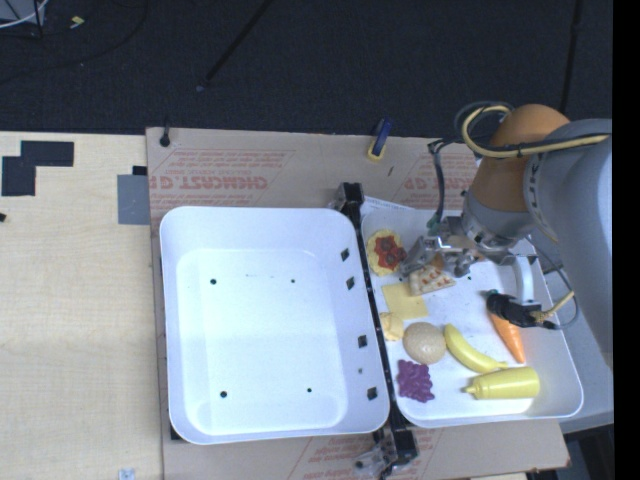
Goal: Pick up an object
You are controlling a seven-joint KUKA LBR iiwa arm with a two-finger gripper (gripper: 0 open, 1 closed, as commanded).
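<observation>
My gripper (433,256) hangs low over the upper part of the right bin (560,393), reaching in from the right. A tan waffle-like piece (434,282) lies just below it, touching or nearly so. To the gripper's left is a pizza slice (384,251). Further down the bin lie a yellow cheese slice (403,306), a round beige potato (424,342), a banana (468,351), purple grapes (414,380), a yellow mustard bottle (503,384) and an orange carrot (509,334).
The left bin (180,268) sits beside the right one, with a black divider (366,298) between them. The grey arm with its orange band (530,133) fills the upper right. A blue and yellow clamp (379,139) stands at the board's far edge.
</observation>
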